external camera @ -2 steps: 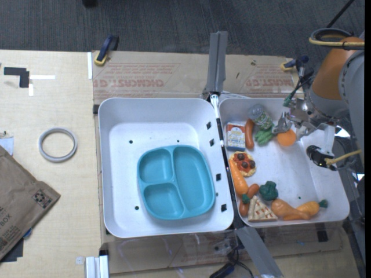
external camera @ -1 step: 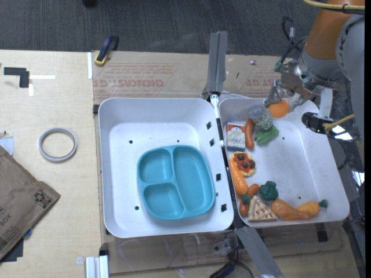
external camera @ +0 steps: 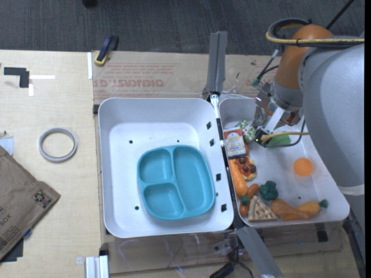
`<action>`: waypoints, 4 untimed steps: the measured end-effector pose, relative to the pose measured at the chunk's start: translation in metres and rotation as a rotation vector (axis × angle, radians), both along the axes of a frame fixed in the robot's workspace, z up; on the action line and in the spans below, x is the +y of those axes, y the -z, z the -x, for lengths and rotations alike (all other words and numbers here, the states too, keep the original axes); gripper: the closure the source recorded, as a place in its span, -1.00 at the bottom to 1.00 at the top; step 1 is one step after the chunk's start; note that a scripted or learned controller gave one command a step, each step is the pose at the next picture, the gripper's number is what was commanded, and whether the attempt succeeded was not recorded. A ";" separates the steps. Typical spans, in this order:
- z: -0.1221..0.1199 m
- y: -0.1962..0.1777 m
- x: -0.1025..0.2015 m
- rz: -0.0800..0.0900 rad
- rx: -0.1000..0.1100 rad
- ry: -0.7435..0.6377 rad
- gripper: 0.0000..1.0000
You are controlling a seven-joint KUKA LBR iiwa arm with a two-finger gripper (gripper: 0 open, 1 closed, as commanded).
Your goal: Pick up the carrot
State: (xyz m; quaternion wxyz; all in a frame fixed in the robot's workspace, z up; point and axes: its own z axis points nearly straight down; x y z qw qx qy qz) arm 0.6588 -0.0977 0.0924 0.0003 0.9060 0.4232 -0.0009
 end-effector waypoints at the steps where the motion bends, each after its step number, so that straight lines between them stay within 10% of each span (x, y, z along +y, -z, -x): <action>1: 0.003 -0.082 -0.043 0.000 0.002 -0.135 1.00; 2: 0.003 -0.082 -0.043 0.000 0.002 -0.136 -1.00; 4: 0.150 -0.018 -0.086 -0.003 0.002 -0.369 -1.00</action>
